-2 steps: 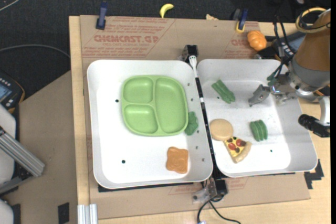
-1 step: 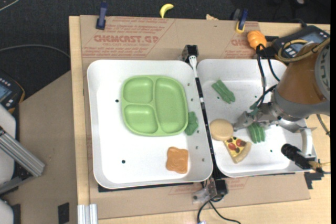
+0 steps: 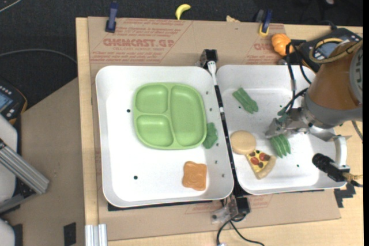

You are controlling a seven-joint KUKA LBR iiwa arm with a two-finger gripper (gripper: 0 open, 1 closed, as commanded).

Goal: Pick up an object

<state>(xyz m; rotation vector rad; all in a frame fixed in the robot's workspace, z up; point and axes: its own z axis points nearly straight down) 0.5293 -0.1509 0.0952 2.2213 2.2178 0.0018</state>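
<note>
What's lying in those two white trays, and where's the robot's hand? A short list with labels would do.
left bin: green divided plate, orange toy food, small green piece by the right wall
right bin: green bean-like toy, round tan piece, pizza slice, green leafy toy
gripper: low in right bin, just above the green leafy toy
grasp: cannot tell
</note>
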